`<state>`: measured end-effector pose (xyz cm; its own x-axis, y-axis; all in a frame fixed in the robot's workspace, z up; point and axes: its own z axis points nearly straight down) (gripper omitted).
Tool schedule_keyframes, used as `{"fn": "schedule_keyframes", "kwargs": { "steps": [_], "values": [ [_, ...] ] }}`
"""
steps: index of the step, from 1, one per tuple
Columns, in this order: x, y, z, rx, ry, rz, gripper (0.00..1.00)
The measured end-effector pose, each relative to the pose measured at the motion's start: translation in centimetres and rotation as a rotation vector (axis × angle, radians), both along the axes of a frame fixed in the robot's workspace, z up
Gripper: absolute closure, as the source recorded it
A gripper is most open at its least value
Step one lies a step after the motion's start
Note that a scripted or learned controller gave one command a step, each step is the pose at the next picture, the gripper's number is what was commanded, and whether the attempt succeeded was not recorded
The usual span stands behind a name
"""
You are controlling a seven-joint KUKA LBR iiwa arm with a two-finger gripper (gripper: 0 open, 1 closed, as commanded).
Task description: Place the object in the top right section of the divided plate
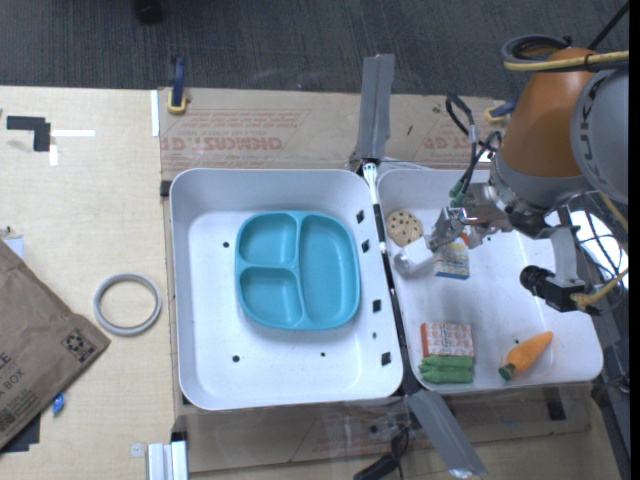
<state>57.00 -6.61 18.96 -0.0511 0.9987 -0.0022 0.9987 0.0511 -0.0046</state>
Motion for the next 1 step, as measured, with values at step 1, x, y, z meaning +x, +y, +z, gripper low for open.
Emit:
{"fn": "schedule_keyframes", "kwargs": {
  "steps": [1],
  "values": [
    [-1.91, 5.26, 1.82, 0.0, 0.0, -0.252, 1.0]
  ]
}}
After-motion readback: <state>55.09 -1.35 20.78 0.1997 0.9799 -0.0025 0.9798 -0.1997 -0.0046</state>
